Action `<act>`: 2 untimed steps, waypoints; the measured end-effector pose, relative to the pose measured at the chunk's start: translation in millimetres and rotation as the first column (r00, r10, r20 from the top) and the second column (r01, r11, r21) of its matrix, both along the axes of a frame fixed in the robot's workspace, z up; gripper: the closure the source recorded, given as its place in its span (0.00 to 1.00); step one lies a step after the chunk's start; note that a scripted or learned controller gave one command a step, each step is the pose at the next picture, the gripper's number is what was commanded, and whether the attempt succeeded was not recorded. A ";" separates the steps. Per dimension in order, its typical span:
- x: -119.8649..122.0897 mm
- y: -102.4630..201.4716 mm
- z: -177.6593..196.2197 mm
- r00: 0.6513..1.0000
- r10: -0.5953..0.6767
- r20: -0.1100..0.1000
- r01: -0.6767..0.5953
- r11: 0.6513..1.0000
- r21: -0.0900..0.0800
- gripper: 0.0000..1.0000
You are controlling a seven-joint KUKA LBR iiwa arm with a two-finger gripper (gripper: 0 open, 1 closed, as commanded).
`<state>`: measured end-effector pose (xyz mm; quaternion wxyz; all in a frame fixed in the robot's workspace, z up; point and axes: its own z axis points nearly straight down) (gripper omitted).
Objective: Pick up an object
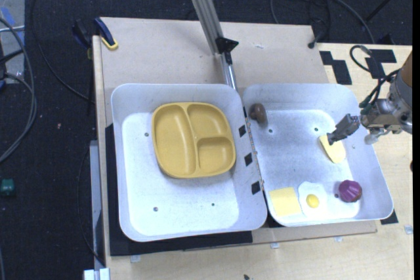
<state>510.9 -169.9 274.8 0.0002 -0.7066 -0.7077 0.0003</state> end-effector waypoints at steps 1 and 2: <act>-8.1 5.7 -49.4 1.000 -0.002 -0.003 0.002 1.000 0.001 0.00; -6.5 4.1 -93.0 1.000 -0.003 -0.003 0.003 1.000 0.001 0.00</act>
